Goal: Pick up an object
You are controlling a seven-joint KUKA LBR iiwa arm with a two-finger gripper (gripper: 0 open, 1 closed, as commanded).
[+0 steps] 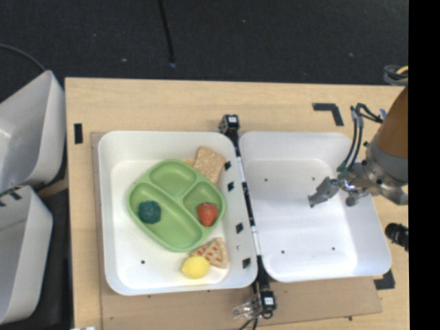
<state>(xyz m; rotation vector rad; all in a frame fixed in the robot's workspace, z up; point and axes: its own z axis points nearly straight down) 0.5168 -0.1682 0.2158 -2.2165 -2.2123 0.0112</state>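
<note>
The left bin (110,205) holds a green divided plate (172,181). A dark teal ball (149,212) lies in the plate's left compartment and a red strawberry-like piece (207,214) in its right one. A tan cracker (208,162) rests against the plate's upper right rim. Below the plate lie a pizza-like wedge (216,253) and a yellow lemon (195,267). My gripper (330,191) hangs over the right side of the right bin (289,260), far from all these items, and I see nothing held in it.
The arm with its orange band (393,133) enters from the right over the right bin's edge. A ridge with black clips (242,198) separates the two bins. White containers (27,136) stand off the bench to the left.
</note>
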